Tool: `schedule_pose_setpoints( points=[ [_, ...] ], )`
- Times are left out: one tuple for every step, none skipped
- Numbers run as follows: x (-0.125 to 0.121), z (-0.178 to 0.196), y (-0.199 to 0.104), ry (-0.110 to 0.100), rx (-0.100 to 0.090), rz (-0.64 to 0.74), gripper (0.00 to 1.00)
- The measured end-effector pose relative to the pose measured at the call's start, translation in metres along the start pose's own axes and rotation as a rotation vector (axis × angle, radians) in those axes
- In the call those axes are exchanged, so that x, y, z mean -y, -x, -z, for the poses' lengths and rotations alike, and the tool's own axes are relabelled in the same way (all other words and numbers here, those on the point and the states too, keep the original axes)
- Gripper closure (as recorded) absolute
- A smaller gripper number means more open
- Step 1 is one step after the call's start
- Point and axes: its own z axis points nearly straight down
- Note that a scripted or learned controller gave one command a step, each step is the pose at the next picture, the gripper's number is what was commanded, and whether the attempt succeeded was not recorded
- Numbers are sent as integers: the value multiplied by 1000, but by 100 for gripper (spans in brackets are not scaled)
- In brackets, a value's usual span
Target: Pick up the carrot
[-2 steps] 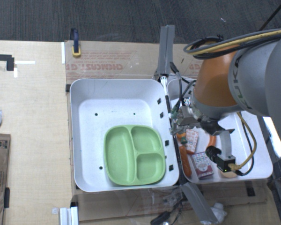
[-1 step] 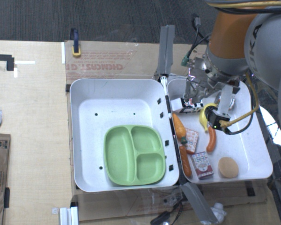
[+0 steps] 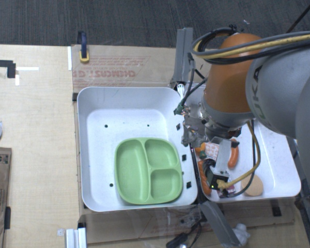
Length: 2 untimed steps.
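The carrot (image 3: pixel 201 175) looks like the thin orange piece lying along the left wall of the right bin (image 3: pixel 279 190), partly hidden by the robot. My gripper (image 3: pixel 212 149) hangs low over the left part of that bin, just above and behind the orange piece. The wide wrist and its orange band cover it from above. I see nothing clearly held.
A red-orange sausage-like piece (image 3: pixel 232 157) lies just right of the gripper, and a tan rounded item (image 3: pixel 254 187) sits near the bin's front. A green divided plate (image 3: pixel 148 170) lies in the left bin (image 3: pixel 93 138). The arm covers most of the right bin.
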Motion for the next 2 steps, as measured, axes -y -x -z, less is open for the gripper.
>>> schedule_pose_setpoints(
  points=[
    [-10, -30, 4, 1, -1, 485, 100],
    [14, 43, -24, 5, -1, 656, 100]
  ],
)
